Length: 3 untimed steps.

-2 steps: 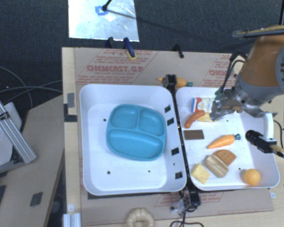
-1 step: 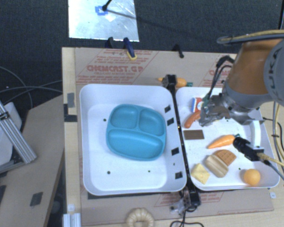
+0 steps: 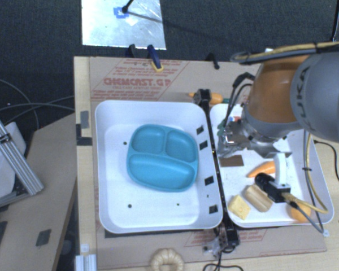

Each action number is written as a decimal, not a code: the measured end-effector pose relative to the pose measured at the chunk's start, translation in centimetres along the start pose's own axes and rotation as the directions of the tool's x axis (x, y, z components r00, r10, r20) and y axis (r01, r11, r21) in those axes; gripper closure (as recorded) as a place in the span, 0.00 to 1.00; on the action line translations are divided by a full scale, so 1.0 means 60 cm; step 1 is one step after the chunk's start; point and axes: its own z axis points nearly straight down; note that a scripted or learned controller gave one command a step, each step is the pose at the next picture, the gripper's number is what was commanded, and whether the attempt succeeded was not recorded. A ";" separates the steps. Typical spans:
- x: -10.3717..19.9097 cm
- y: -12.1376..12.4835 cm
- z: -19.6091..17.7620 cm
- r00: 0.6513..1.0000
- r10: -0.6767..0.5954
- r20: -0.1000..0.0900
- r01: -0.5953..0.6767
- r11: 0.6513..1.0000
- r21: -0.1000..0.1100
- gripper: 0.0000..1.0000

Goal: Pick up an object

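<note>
Brown is the colour of the thing nearest our gripper (image 3: 230, 147): a flat brown piece (image 3: 231, 161) lying close to the left wall of the right bin (image 3: 244, 180). The gripper hangs low in that bin, just above the piece. We judge this to be the approach step, as we see nothing held. The bulk of the arm (image 3: 322, 95) hides the gripper's tip, so we cannot tell whether it is spread or pressed together.

Other candidates lie in the same bin. An orange piece (image 3: 263, 168) sits just right of the brown one, and a tan block (image 3: 257, 198) and a yellow wedge (image 3: 239, 206) lie toward the near edge. The left bin (image 3: 113, 151) bears a blue divided plate (image 3: 161, 157), well apart from the gripper.

The next move calls for centring over the brown piece, lowering to the bin floor and closing. We think a piece so thin and so near the wall may be hard to catch.
</note>
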 end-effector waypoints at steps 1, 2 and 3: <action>0.095 -0.044 -0.008 1.000 0.000 -0.001 0.000 1.000 0.000 1.00; 0.100 -0.043 -0.007 1.000 0.004 0.002 -0.004 1.000 -0.001 1.00; 0.100 -0.061 -0.008 1.000 0.009 0.002 -0.009 1.000 0.000 1.00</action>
